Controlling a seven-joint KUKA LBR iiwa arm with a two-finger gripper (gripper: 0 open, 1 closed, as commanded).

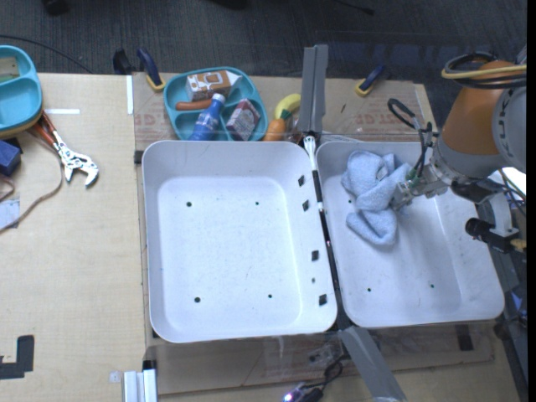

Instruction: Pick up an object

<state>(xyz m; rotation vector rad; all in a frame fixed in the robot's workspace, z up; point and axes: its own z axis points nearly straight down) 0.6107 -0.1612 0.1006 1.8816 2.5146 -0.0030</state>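
Blue cloth (371,193) in right bin (435,300), gripper (408,188) touching it (grip state unclear; no legible writing)

Your arm (481,132) comes in from the right side of the frame, near the top. You can see its orange band up there. It bends down and left, and the gripper (408,187) sits right of the middle.

Soft cloth (373,198) (light blue); matt bin (435,300)

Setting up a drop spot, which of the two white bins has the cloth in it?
The right bin, under the gripper; a blue cloth lies at its far end.
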